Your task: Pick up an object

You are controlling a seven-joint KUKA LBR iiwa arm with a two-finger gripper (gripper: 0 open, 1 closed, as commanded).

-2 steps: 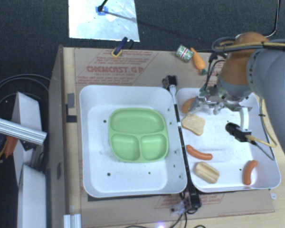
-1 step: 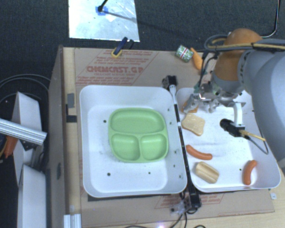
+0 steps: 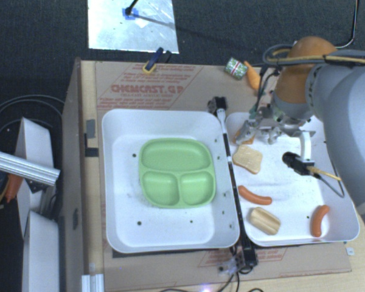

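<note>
The metal gripper (image 3: 263, 132) hangs low over the far end of the right bin (image 3: 292, 187); whether it is spread or closed cannot be told. A small brown morsel (image 3: 243, 137) lies just beside it. Nearer lie a squarish slice of toast (image 3: 247, 159), a smooth orange sausage (image 3: 255, 195), a tan bread roll (image 3: 264, 220) and a second sausage (image 3: 319, 220) (curved, near the right wall). The left bin (image 3: 118, 163) holds a glossy green plate (image 3: 176, 172) with three compartments.

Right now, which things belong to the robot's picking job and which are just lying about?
Job in hand: gripper, toast slice, bread roll, middle sausage, corner sausage, in the right bin.
Lying about: green divided plate in the left bin; small green can and silver sheet beyond the bins.
</note>
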